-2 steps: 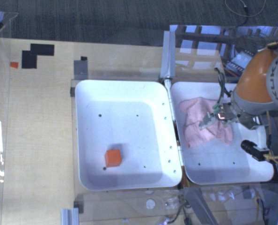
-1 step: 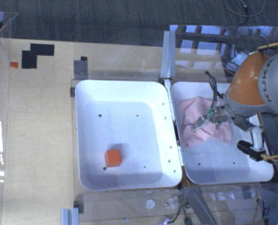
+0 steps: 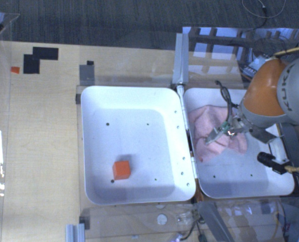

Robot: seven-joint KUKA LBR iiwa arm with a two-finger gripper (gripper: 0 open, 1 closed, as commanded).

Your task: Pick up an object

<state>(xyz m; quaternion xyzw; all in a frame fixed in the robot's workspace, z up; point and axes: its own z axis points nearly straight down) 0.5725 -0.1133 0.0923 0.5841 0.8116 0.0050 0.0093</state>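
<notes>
Two shallow white bins sit side by side on the pale wooden counter, seen from above at a slant; the left bin holds a small orange block resting on its floor toward the lower left, well apart from every wall; the right bin holds a crumpled pink cloth lying in its upper half, close to the wall shared with the left bin; the grey arm with its orange band reaches in from the right and hangs over the right bin, covering much of that bin's right side; the claw is low over the right part of the pink cloth, apparently touching or just above its folds; whether the claw is spread or closed cannot be told, since the cloth and the wrist hardware blur together there, and no cloth can be seen clearly gripped; a black cable curves up from the wrist across the bin's upper area; on the counter at the far left lie a black L-shaped patch and a tiny orange square just beside it; a metal rail rises from the gap between the two bins toward the top.
</notes>
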